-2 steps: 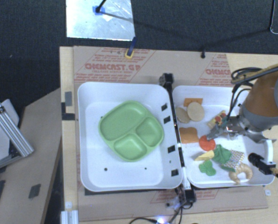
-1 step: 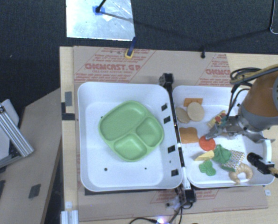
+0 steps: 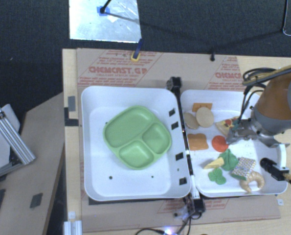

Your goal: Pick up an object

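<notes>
- Two shallow white bins sit side by side on the bench: the left bin (image 3: 94,131) and the right bin (image 3: 218,98).
- Left bin contents: one green compartment tray (image 3: 137,136), lying slightly rotated near the bin centre.
- Right bin contents, upper area: a tan cracker (image 3: 202,106), a round beige disc (image 3: 205,117) just below it, and a second beige disc (image 3: 191,120) to its left.
- Right bin contents, middle area: an orange toast slice (image 3: 198,141) and a red round piece (image 3: 219,143) just beside it.
- Right bin contents, lower area: a yellow wedge (image 3: 214,164), green leafy pieces (image 3: 228,159), a patterned packet (image 3: 243,168) and a croissant (image 3: 252,180).
- Arm (image 3: 279,106): enters from the right, positioned over the right bin.
- Gripper (image 3: 235,132): located low in the right bin, near the red round piece and a yellow-red item (image 3: 227,125) at the bin's right-centre.
- Claw state: cannot be determined; no object is visibly held.
</notes>
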### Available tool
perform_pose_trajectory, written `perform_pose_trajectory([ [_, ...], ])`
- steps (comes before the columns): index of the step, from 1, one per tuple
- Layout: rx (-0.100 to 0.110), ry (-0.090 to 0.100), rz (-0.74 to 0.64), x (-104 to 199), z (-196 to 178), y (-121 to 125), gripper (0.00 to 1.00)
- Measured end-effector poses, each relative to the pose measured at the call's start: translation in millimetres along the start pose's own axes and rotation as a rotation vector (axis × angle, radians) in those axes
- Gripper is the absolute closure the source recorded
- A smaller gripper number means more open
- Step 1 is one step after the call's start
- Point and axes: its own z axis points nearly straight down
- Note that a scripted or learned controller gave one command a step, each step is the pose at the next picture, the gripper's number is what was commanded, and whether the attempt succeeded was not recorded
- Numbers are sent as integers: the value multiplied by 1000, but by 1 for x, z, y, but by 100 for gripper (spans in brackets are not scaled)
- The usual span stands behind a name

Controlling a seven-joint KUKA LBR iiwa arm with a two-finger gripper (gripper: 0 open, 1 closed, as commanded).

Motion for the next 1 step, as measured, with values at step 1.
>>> perform_pose_trajectory([
  [1, 6, 0, -3, -7, -47, 5, 100],
])
